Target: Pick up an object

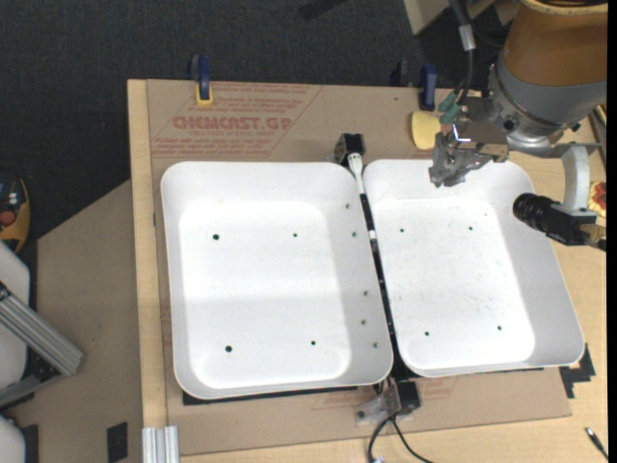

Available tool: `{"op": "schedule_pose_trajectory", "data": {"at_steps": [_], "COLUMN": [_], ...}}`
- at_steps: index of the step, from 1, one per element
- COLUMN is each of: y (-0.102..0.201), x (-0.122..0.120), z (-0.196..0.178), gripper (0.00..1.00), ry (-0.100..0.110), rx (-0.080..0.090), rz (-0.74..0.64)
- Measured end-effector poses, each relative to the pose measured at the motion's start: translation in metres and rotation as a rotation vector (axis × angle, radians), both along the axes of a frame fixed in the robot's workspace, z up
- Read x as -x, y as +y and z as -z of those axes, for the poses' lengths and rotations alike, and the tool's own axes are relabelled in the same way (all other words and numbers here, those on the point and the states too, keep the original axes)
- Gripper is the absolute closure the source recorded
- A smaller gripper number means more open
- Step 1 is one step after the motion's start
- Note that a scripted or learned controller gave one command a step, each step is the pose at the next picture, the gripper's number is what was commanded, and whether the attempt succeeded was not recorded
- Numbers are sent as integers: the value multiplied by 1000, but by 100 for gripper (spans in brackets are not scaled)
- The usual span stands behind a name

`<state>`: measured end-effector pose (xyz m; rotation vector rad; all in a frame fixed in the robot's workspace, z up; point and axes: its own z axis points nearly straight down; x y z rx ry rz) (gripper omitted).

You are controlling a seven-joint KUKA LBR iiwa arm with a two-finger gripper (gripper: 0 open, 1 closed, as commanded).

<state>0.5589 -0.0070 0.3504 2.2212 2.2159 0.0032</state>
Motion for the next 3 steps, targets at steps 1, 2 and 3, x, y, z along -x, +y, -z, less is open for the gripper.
{"op": "schedule_pose_trajectory", "data": {"at_steps": [1, 2, 3], "y": [91, 169, 142], "x": [3, 6, 13], "z": [61, 115, 65], "gripper": [100, 100, 100], "ry": [11, 11, 1], "rx": [-3, -2, -2], "rz": [-10, -9, -1]}}
